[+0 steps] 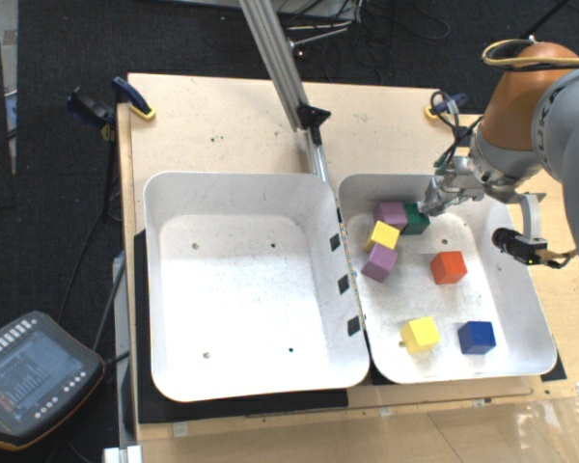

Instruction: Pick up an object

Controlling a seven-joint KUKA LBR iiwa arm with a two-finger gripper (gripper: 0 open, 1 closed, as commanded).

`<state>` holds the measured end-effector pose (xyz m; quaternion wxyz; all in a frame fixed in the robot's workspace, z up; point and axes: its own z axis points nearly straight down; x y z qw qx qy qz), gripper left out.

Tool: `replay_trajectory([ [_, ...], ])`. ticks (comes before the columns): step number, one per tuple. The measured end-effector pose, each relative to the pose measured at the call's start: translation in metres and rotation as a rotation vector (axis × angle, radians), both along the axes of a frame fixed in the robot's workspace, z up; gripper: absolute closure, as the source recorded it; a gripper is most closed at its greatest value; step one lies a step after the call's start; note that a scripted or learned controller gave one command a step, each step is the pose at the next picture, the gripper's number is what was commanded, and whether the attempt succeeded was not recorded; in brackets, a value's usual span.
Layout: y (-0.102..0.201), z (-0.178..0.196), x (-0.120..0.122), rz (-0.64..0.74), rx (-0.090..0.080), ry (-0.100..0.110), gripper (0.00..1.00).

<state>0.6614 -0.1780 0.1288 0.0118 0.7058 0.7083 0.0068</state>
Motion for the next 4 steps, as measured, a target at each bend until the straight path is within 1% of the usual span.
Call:
replay_trajectory([
  [1,0.000,0.058,-0.008,-0.001,0.004,0.018,1.00],
  [2,0.000,0.075,-0.006,-0.002,0.005,0.022,1.00],
  [4,0.125,0.099,-0.003,0.005,0.010,0.025,1.00],
])
